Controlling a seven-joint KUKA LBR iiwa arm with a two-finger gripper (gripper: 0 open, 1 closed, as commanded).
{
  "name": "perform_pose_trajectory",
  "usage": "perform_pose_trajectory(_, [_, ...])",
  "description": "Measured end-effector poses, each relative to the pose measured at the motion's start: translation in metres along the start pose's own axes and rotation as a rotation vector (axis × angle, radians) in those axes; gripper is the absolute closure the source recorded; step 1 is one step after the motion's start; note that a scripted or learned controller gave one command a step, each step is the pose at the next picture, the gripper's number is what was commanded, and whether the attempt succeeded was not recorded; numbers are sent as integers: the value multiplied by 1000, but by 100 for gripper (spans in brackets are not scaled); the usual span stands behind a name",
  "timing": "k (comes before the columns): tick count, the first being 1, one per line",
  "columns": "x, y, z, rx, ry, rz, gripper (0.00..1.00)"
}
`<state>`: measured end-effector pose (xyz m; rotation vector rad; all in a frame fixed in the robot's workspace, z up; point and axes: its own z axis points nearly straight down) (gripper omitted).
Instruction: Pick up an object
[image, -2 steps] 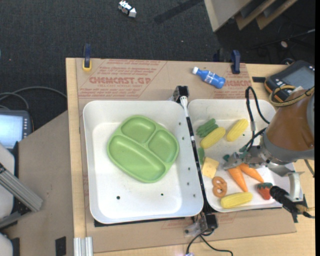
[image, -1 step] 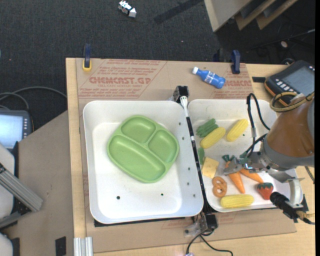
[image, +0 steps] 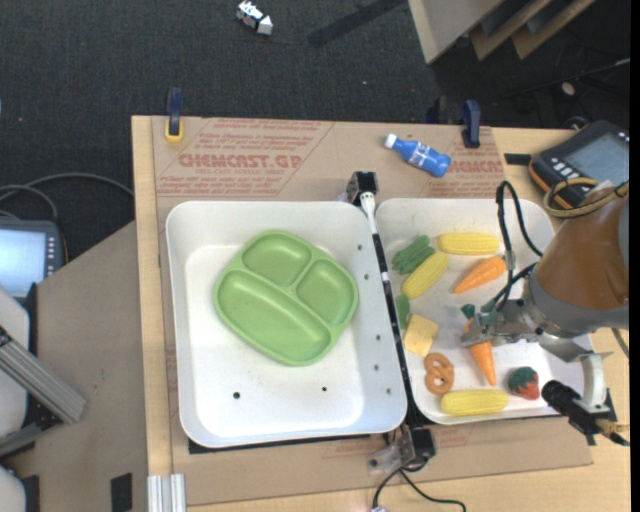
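Note:
My gripper (image: 481, 327) hangs low in the right bin (image: 425, 215), just above a small orange carrot (image: 485, 362) that lies pointing toward the front. Around it lie a larger carrot (image: 480, 274), two yellow corn cobs (image: 467, 243) (image: 425, 273), a green pepper (image: 411, 252), a yellow cheese wedge (image: 418, 335), a pretzel (image: 438, 373), a third corn cob (image: 474, 402) and a strawberry (image: 524, 382). The arm's grey and orange body (image: 585, 275) covers the bin's right side.
The left bin (image: 200, 300) holds a green divided plate (image: 286, 296). A blue bottle (image: 419, 155) lies on the cardboard behind the right bin. A black cable (image: 505, 225) loops over the right bin. A handheld pendant (image: 580, 165) sits at the far right.

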<state>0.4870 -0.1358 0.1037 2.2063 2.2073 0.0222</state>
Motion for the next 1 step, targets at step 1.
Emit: perform_pose_trajectory(1, [102,41,-86,13,7,-12,100])
